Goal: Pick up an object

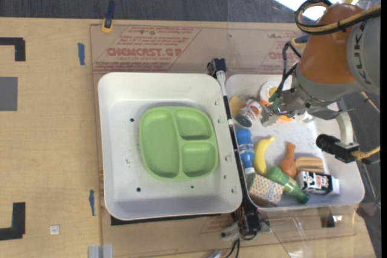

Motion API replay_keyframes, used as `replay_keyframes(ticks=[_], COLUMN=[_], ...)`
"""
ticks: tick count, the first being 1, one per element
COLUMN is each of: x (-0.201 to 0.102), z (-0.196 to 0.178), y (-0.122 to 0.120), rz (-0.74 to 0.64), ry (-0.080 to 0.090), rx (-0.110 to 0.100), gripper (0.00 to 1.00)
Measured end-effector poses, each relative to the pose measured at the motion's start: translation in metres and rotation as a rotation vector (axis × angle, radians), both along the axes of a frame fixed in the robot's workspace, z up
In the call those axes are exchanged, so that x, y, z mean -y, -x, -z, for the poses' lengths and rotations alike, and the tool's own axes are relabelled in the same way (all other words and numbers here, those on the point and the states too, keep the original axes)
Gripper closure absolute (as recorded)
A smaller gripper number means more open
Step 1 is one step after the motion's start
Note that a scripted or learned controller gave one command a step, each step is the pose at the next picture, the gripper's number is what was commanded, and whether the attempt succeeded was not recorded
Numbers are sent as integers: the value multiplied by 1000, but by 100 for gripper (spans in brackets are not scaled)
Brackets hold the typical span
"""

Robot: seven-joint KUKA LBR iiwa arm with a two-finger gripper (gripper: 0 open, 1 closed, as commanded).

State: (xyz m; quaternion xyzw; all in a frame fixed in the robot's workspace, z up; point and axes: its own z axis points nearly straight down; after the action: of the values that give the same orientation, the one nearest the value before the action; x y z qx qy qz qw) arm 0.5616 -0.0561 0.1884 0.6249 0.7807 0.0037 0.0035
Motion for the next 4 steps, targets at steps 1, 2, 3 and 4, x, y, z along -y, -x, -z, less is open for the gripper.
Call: replay_keyframes(ticks=[1,2,3,4], x=[1,-10,-12,-47], z=[-7,-43,-53,5], y=[1,31,76,82], rz=[1,44,267,46], ry=[4,3,-2,0], rx=[-2,-3,-17,-16], gripper=[100,100,100,100])
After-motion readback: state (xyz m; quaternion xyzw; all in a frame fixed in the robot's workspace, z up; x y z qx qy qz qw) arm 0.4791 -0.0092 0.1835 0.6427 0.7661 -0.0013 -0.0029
